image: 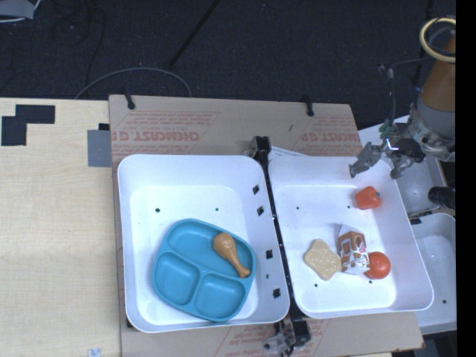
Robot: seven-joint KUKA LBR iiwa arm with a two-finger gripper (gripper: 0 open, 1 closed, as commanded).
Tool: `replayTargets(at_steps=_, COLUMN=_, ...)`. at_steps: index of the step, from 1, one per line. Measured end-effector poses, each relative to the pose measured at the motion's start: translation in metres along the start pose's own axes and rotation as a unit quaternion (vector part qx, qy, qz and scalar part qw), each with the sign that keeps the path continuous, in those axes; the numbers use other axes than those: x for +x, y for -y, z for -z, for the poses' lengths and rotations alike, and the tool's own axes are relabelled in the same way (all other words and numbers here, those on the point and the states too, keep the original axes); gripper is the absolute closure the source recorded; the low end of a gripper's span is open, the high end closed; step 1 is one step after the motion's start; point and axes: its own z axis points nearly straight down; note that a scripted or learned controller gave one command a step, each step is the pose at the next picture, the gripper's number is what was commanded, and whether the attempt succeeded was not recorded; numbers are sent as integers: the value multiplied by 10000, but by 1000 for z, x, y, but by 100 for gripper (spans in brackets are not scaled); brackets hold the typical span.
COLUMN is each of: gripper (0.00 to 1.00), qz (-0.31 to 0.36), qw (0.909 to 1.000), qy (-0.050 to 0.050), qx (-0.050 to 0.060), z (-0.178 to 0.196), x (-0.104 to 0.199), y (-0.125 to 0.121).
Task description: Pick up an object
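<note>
Camera view: the claw (381, 161) hangs spread open, holding nothing, above the right bin's (312, 177) far rim.

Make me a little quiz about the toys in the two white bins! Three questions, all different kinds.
1. True or false: the drumstick lies on the blue plate.
2. Which bin holds the cracker? A) left bin B) right bin
3. Fill in: the gripper is near the right bin's far ____ corner.

Key
1. True. It lies on the plate in the left bin.
2. B. The cracker sits beside a small snack packet, with one red toy touching the packet and another red toy farther back.
3. Right.
</note>
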Motion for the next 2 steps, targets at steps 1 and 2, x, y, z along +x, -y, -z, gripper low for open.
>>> replayTargets(at_steps=1, gripper=0, qz=11, qw=10000, qy=12, qx=-64, z=8, x=0, y=-2)
replayTargets(at_steps=2, gripper=0, qz=12, qw=10000, qy=8, qx=-42, z=-36, x=5, y=2)
